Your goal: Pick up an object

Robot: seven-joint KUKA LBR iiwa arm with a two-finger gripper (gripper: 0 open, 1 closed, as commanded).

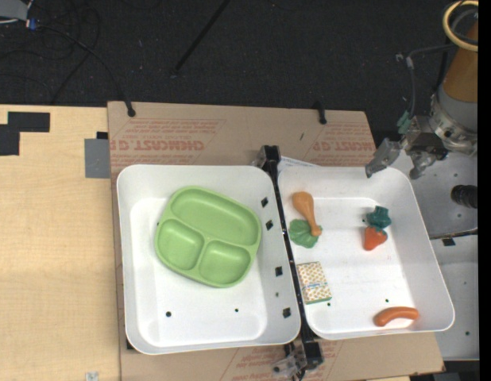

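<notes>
Two shallow white bins sit side by side on a sheet of printed cardboard. The left bin holds a light green divided plate with three compartments, lying flat and slightly toward the bin's far side. The right bin holds the small toy foods: a carrot with its green leafy top at the near end, lying close to the divider wall; a patterned square packet just in front of it, also by the divider; a red strawberry-like piece with a teal top toward the right wall; and an orange sausage-shaped piece near the front right corner. These things lie apart from one another. The gripper hangs above the far right corner of the right bin, well clear of every toy, its two grey fingers spread apart with nothing between them. The arm's upper part is cut off by the picture's right side, and the packet's print is too small to read.
</notes>
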